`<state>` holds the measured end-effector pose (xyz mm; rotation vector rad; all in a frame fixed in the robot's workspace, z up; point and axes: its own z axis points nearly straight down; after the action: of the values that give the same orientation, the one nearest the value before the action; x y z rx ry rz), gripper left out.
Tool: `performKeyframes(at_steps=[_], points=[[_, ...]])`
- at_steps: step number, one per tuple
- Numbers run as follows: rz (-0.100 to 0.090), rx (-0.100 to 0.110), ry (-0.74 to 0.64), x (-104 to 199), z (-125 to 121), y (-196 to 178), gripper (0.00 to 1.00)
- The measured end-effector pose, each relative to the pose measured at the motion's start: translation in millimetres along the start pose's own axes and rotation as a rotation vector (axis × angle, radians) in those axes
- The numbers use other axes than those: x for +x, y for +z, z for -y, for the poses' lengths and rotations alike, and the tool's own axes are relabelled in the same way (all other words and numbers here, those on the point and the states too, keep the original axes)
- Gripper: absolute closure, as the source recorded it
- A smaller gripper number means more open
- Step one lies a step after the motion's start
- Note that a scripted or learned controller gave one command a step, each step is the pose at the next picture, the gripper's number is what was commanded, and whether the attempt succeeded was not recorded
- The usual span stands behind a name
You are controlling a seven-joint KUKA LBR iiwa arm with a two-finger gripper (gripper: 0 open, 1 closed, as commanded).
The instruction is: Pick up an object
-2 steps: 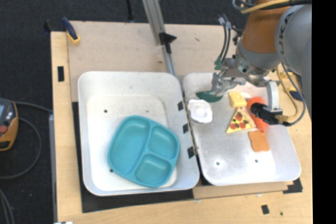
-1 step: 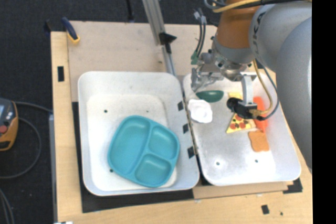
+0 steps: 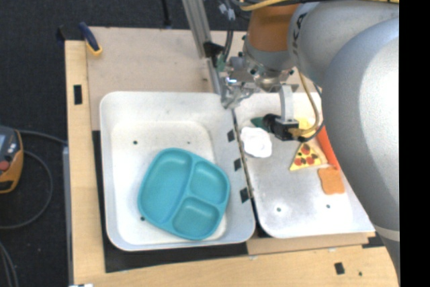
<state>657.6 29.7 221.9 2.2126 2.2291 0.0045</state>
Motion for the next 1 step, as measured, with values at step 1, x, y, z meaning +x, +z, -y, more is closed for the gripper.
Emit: performKeyframes(at_steps=[1], points=[[-0.001, -0.001, -0.001, 57.4, -20.6, -6.7, 1.00]])
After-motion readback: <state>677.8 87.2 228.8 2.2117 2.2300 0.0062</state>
